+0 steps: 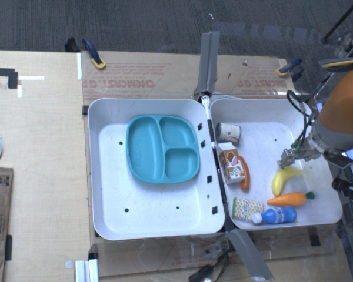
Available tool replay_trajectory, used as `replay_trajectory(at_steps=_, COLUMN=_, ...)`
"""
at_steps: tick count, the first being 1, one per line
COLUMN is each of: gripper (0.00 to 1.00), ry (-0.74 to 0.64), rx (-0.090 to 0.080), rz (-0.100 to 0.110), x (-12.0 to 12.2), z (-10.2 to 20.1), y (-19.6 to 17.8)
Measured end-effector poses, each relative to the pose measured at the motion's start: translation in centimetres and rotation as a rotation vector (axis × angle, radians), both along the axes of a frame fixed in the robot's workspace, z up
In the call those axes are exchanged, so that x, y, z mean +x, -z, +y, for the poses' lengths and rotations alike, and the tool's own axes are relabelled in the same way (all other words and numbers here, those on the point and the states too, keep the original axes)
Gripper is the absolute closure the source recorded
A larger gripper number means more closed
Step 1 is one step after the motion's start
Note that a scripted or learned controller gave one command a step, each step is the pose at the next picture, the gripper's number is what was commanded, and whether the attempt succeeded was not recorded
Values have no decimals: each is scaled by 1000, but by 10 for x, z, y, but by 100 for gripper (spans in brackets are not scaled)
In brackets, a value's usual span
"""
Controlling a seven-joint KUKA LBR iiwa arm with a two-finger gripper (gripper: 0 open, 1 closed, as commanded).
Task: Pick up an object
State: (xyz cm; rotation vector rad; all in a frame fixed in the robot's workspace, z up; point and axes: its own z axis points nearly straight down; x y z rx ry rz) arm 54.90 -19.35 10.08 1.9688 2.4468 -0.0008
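Banana (280, 180): yellow, lying in the right bin (265, 111), toward its right side, just below the tool (292, 157).
Tool: low over the bin floor, directly above the banana's upper end; whether it is apart or together, cannot tell.
Carrot (289, 199): orange, green tip to the right, just below the banana.
Blue bottle (275, 217): white cap, lying flat near the front wall.
Patterned packet (247, 208): touching the bottle's cap end.
Boxed snack (230, 164): near the divider, an orange piece (245, 177) at its right.
Small can (228, 132): on its side, upper left.
Left bin (106, 175): holds a teal divided plate (163, 148).
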Motion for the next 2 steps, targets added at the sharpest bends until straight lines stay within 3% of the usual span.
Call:
replay_trajectory(at_steps=1, gripper=0, ry=-1, rx=0, rz=0, x=0, z=0, y=0)
replay_trajectory(at_steps=2, gripper=0, ry=-96, rx=2, rz=3, x=-32, z=-8, y=10)
